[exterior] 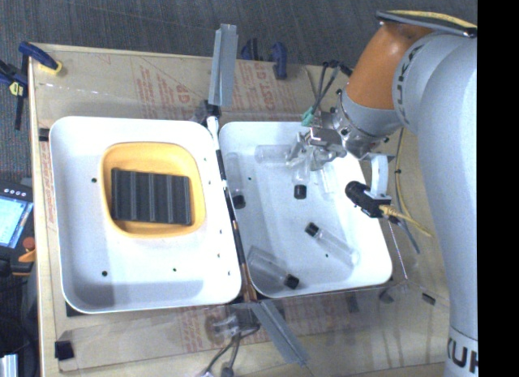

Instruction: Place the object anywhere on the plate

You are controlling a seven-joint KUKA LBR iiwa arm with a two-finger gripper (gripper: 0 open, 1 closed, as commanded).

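Hovering over the upper part of the right bin [373,266], the tool [312,156] sits among several clear vials with dark caps; whether it grips anything I cannot tell from this slanted view. One vial [331,242] lies near the bin's middle, another [272,268] at its lower left corner, both loose on the floor. The yellow plate [152,155] (carrying a dark ridged insert) waits in the left bin [77,205], with no vial on it. By my judgement, pick-up, carry-over and release all remain.
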